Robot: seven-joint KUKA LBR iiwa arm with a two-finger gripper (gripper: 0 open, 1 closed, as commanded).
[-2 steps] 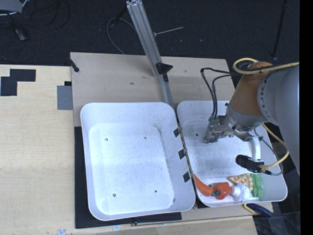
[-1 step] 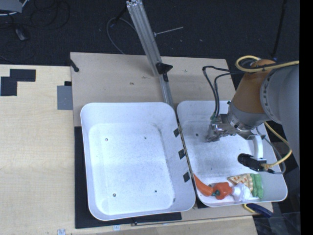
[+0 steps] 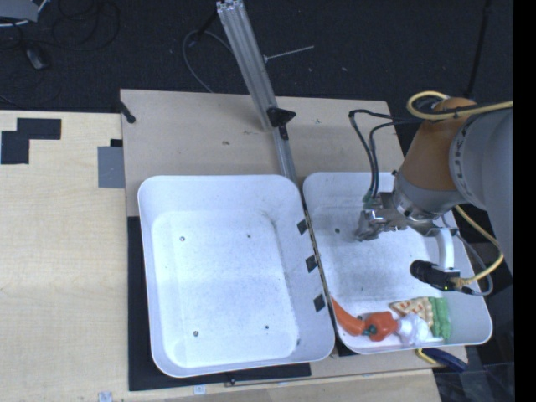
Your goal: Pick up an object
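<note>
The grey arm with its orange band (image 3: 431, 153) reaches in from the right over the right-hand shallow white bin (image 3: 347, 199). Its end effector (image 3: 368, 227) hangs low above the bare upper middle of that bin's floor; whether it stands wide or narrow cannot be told from this slanted look down, and nothing shows between its tips. Black and yellow cables loop around the wrist.

The objects lie well apart from the end effector, bunched along the near edge of the right bin. An orange carrot-shaped piece (image 3: 346, 318) lies with its long axis slanting from the upper left, near the bin's left wall, down to the right. Its lower end touches a rounded red item (image 3: 381, 325). Just right of that sits a small white item (image 3: 411, 330), then a pale waffle-patterned piece (image 3: 416, 309) and a green strip (image 3: 440, 318) whose long axis runs nearly up and down in the view, close to the bin's right corner.

The left-hand shallow white bin (image 3: 159, 203) sits beside it, joined by black clips along the shared edge. Both rest on the pale wooden surface (image 3: 193, 132). A slanted aluminium rail (image 3: 251, 61) rises behind the bins. No labels or writing can be read.
</note>
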